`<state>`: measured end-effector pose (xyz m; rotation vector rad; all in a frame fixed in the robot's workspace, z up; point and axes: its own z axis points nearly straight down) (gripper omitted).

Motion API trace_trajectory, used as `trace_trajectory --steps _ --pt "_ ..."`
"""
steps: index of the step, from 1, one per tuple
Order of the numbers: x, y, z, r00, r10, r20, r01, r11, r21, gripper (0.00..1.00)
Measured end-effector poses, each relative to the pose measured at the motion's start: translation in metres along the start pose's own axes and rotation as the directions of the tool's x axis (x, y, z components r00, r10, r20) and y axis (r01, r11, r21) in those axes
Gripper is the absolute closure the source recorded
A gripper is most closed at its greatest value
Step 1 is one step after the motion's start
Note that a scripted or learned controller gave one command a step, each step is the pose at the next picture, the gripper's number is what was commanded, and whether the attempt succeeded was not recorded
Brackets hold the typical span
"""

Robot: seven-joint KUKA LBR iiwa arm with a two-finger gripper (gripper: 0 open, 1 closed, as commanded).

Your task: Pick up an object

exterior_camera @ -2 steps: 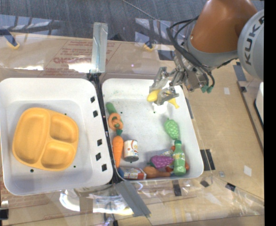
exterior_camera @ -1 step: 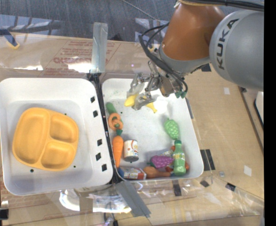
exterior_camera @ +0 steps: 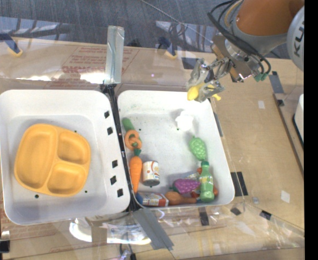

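My arm: reaching in from the right, wrist raised.
My gripper [exterior_camera: 203, 86]: above right bin [exterior_camera: 217, 124] rim, clamped on yellow object [exterior_camera: 194, 93].

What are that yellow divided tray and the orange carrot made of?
The yellow tray looks like moulded plastic with a smooth, matte finish: even colour, rounded compartment edges. The carrot also seems plastic, a toy: uniform orange and a slight sheen, though soft rubber can't be ruled out.

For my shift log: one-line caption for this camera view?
Gripper holds a yellow toy above the right bin of toy food; yellow tray in left bin.
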<state>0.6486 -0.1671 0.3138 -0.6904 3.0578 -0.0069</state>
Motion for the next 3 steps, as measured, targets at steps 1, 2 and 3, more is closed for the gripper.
trace_trajectory --steps 1,2,3 --pt "0.075 0.068 0.043 1.000 -0.001 -0.006 0.001 1.000 -0.006 1.00" --pt "0.099 0.076 0.092 0.971 0.239 -0.008 -0.239 0.971 -0.005 1.00" --pt "0.035 0.077 0.040 0.846 0.533 -0.004 -0.533 0.846 -0.001 1.00"
